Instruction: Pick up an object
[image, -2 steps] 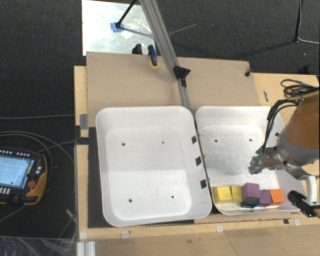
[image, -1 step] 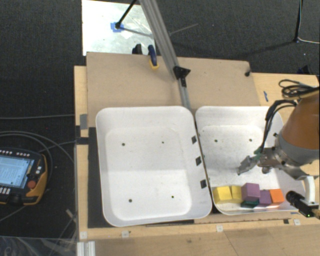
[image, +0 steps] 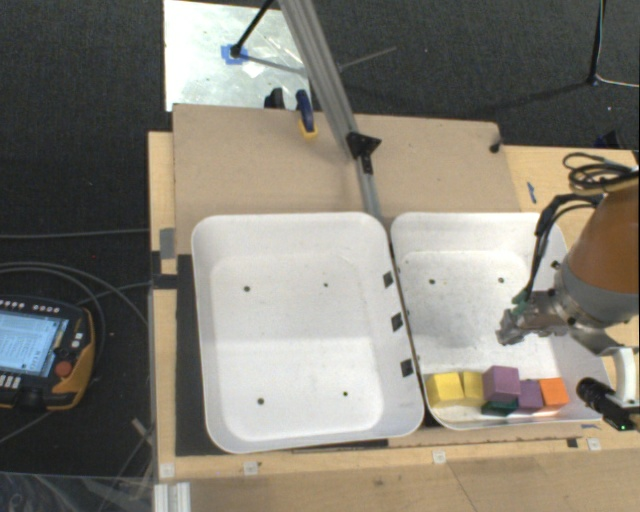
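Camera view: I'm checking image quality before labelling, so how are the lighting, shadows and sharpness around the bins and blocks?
Camera view: lighting is even and soft, with no glare on the left bin or right bin; the gripper throws a faint grey shadow on the right bin's floor; the coloured blocks read clearly by colour, but their edges are soft; the gripper itself is blurry and low in detail.

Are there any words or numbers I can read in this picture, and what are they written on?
No words or numbers can be read here.
The handheld controller left of the bench has a lit blue screen, but what is on it is too small and blurred to read.
The white bins and the colored blocks show no labels.
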